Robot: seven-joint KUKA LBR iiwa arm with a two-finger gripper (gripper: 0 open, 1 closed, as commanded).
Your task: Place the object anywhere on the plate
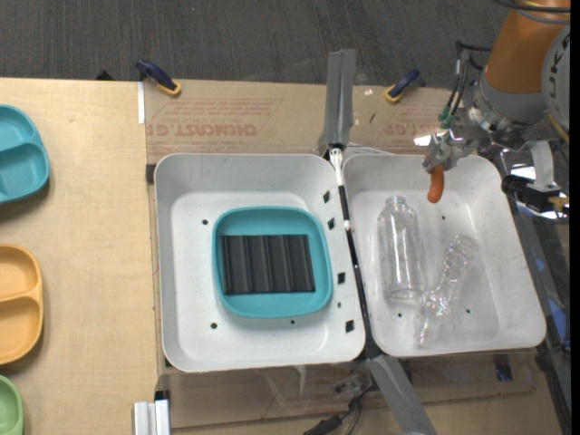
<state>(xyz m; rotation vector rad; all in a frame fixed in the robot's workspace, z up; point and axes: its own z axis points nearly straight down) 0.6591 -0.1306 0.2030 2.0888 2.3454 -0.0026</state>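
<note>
Gripper: gripper at upper right of the frame, hanging over the back edge of the right bin. Grey arm with orange band comes down from the top right corner.

Grip state: clenched on a small orange object, a short stubby rod-like piece. Its upper end sits between the fingertips and the rest dangles straight down below them. Identity too small to tell; carrot-coloured.

Object position: clear of the bin floor by the look of it, held above the upper left part of the right bin, just above and right of the top of a clear plastic bottle.

Right bin contents: that bottle lying lengthwise, and a second clear bottle, crumpled, lying slantwise to its right. Neither touches the gripper.

Plate: teal plate with a dark ribbed centre, sitting in the middle of the left bin. Nothing lies on it.

Object to plate: well apart. Plate is lower left of the gripper, across the divider between the bins.

Progress: pick looks done, judging by the object hanging from the fingers. Carry across and set-down not yet done, so roughly halfway.

Left of frame: teal, orange and green trays on the tan benchtop, outside both bins.
</note>
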